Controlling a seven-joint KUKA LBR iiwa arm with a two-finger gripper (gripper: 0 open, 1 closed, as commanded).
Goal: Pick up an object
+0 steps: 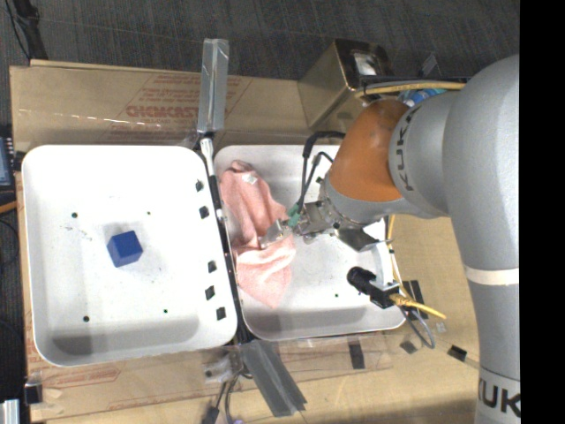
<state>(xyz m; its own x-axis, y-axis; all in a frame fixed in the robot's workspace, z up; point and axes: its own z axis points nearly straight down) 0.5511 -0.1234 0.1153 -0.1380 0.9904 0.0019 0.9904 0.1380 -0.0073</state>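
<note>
The claw (284,228) sits at the centre of the frame, at the right edge of the crumpled pink cloth (256,237) in the right white bin (353,303); it seems pressed into the fabric, but whether its fingers are apart or together cannot be told. A small blue cube (124,247) lies in the left white bin (53,193).

Soft pink cloth (256,237); glossy blue cube (124,247); smooth white bins (53,175).

Two shallow white bins side by side on a bench, left bin (53,237), right bin (327,312), flattened brown cardboard sheet (115,104) behind them, small tan box (340,78) beyond the right bin, dark carpeted floor (265,7)
</note>
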